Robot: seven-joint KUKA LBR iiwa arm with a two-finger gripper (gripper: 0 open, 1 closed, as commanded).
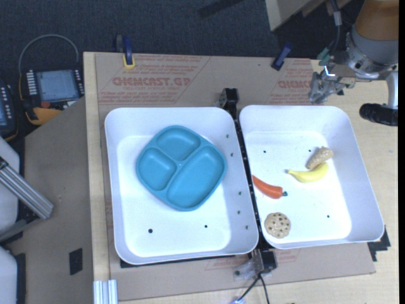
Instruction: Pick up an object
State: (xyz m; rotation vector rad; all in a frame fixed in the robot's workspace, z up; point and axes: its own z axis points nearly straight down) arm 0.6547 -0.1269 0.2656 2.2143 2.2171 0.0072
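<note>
- Nearest the camera, at the lower edge of the right bin [354, 230], lies a round cookie [277, 224], tan with dark specks, flat on the white floor.
- Up and left of the cookie, near the wall shared by both bins, lies a red chili pepper [268, 187] with a dark stem end, set at a slant.
- Right of the pepper lies a yellow banana [309, 173], curved, and touching its upper end is a beige lumpy piece [319, 157] that I cannot name.
- Left bin [126, 227] holds a blue divided plate [181, 167] with three compartments, turned at an angle, resting near the bin's middle.
- Both bins sit on a brown board [190, 81] with red print; a yellow clamp [128, 59] grips its far edge.
- Off the bench to the left sits a handheld control pendant [56, 85] with a lit screen.
- Gripper [321, 88] hangs beyond the right bin's far rim, over the board, well apart from all the food items; whether its claw is open or closed cannot be told.
- Arm [377, 24], grey with an orange band, comes in from the upper right.
</note>
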